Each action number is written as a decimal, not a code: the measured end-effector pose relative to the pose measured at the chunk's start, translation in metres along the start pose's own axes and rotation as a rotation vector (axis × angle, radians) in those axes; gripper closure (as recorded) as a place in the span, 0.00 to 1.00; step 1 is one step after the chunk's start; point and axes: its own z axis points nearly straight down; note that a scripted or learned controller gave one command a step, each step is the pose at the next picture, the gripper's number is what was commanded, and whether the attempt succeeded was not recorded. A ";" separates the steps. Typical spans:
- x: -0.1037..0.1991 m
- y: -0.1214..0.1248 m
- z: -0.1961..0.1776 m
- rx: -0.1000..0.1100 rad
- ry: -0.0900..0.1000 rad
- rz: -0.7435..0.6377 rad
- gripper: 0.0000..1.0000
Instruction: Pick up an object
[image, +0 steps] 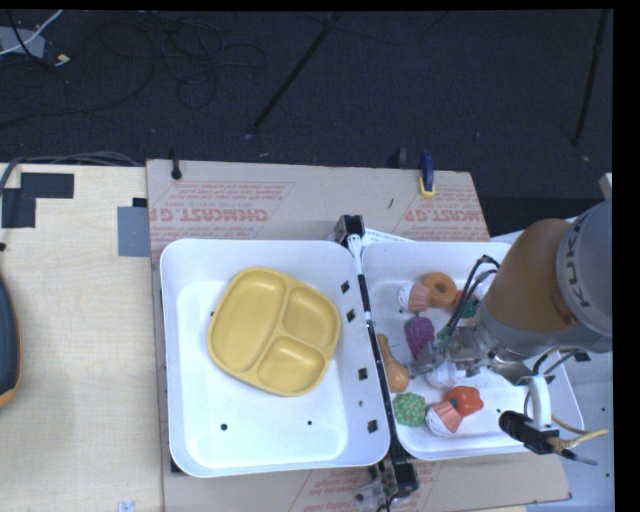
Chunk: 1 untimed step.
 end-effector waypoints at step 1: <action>0.037 0.059 -0.005 -0.006 -0.008 -0.005 0.00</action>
